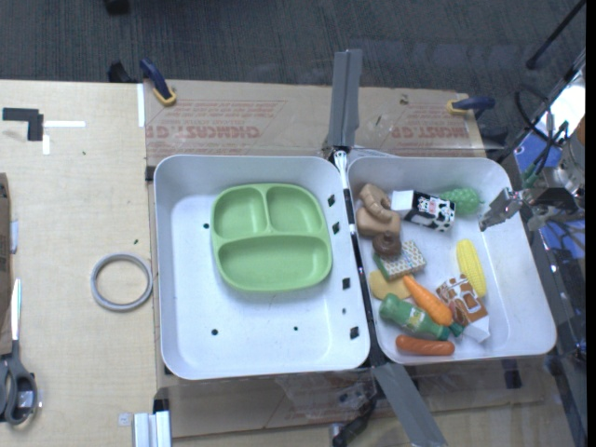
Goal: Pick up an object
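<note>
Nearest the camera, heaped at the right bin's (521, 343) six o'clock: red sausage (425, 346), green bottle (414, 317), carrot (426, 298). Farther up, yellow corn (471, 265), long axis twelve-to-six, lying toward eight o'clock from the claw (498, 210). Claw poised at the bin's three o'clock rim, clutching nothing; finger spread impossible to tell.

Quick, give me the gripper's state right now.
Gripper: at the right bin's right edge, nothing seen held; whether it is open or shut cannot be told.
</note>
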Controlling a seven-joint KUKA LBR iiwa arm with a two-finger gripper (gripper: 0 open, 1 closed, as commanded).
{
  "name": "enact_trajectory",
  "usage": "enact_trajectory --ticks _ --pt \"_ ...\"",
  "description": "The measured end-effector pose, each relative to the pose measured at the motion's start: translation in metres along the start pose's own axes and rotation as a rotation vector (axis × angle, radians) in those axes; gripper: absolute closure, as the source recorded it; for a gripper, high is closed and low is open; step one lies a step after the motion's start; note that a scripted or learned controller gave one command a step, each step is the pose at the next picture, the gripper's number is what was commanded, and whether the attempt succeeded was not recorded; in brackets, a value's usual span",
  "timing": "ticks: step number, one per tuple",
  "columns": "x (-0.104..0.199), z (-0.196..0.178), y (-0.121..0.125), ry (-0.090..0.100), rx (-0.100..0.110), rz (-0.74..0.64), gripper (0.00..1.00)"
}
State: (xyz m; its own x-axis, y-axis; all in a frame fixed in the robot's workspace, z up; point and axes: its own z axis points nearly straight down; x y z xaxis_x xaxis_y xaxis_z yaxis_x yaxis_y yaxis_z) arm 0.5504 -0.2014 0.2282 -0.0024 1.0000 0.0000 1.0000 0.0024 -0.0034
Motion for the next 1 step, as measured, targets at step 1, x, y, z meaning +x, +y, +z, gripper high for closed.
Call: enact_trajectory --ticks 1 --pt "-0.0058 0.1295 -0.0045 0.0 -0.001 -0.002 0.0"
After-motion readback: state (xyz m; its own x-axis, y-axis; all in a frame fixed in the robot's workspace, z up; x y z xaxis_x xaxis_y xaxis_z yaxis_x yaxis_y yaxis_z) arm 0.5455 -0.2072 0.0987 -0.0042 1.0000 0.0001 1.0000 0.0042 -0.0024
